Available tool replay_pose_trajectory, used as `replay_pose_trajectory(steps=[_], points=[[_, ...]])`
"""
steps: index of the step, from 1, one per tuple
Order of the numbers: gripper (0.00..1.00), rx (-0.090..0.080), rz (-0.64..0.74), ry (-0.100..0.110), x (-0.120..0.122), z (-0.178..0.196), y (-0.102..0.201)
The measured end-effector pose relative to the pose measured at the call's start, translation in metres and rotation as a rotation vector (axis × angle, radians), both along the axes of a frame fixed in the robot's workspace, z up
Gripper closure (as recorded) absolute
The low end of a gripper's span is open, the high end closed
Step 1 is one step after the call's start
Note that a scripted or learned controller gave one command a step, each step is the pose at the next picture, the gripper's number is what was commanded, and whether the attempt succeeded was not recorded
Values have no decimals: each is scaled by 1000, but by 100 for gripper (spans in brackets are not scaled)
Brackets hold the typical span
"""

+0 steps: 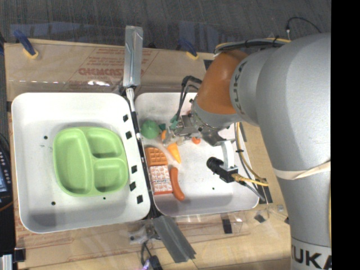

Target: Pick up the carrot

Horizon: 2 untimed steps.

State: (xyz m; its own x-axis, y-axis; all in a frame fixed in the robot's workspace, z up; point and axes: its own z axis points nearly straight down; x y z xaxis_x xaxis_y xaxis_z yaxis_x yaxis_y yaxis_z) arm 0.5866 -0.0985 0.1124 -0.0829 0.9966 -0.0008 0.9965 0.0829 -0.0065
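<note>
Hanging low over the right bin (pixel 247 198), claw (pixel 181 129); grip state cannot be told. Tapered orange carrot (pixel 174 152) lies just beneath, beside round green ball (pixel 150 129), waffle (pixel 157 156), smooth sausage (pixel 177 185). Left bin (pixel 28 151) holds glossy green divided plate (pixel 90 161).

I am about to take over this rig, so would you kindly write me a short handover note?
Hand: low in the right bin, at its upper left; grip state unclear.
Carrot: lies on the bin floor just below the hand, beside the waffle and above the sausage.
Green divided plate sits in the left bin.
Done: arm is over the carrot.
Left: grasp and lift it.
</note>
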Motion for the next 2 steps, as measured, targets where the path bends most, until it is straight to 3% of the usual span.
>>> replay_pose_trajectory(steps=[1,2], points=[[100,0,-106,-5,6,105,30],[0,0,-106,-3,6,104,30]])
